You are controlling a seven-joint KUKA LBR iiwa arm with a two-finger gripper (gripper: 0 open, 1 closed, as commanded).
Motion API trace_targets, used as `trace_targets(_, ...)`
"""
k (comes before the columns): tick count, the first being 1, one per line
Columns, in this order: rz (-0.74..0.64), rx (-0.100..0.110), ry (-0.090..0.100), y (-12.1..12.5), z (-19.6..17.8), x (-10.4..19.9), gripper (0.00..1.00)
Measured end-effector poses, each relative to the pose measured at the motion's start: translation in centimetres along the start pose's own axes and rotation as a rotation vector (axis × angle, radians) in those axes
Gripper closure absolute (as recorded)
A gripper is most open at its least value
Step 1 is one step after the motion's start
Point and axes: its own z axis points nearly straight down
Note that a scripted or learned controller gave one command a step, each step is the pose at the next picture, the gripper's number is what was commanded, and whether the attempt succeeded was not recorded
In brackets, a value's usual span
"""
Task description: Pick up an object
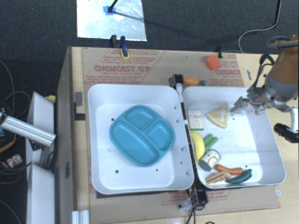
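Resting on a printed bench [140, 68], two white bins [100, 106] over dark carpet [37, 27].

At frame centre a turquoise divided plate [142, 135] lay in a white bin [105, 106]. In the right white bin [266, 139] were a pale yellow wedge [218, 116], a yellow banana [198, 145], a green pepper [239, 177] and a white dotted block [195, 119]. An orange block [213, 62] sat on the tan, red-lettered worktop [154, 64].
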Motion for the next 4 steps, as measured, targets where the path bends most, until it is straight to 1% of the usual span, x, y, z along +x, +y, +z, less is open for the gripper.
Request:
trace_targets(1,-0.003,-0.001,0.002,0.8,2.0,7.9,0.00)
trace_targets(2,-0.001,-0.004,-0.001,3.0,-3.8,4.7,0.00)
trace_targets(3,0.001,0.003,0.000,-5.7,4.4,0.9,0.00)
trace_targets(4,-0.004,-0.003,0.001,-0.4,0.7,8.8,0.00)
